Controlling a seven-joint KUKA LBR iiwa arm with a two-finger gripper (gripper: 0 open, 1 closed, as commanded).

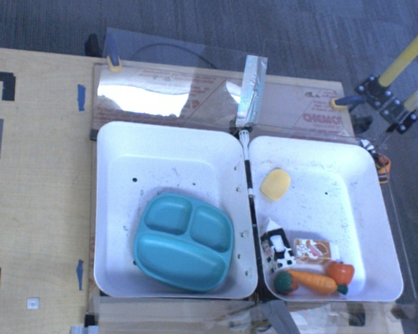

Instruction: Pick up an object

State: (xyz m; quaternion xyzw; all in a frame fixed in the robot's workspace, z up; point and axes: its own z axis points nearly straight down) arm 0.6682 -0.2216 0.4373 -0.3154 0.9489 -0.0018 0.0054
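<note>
a: camera view first. what's on the bench?

b: 2 white bins side by side. the left bin (117, 148) holds a teal divided plate (183, 243), sitting low in the frame. the right bin (352, 174) holds the small stuff: a yellow lump (275, 184) near its upper left, and along its lower edge a black-and-white toy (277, 250), a small printed packet (311, 249), an orange carrot (314, 282) and a red tomato-like piece (340, 272).

a: which one is the target?

b: the task names none, so any will do. my guess is the yellow lump is the easiest, since it sits well apart from the rest; the others crowd together, touching or nearly so.

a: and the claw?

b: i can't tell its state. with the arm reaching in from the right of the frame, the right bin is the nearer one. the carrot's long axis runs roughly left to right, so a grasp there would close across it, top to bottom in the frame.
</note>
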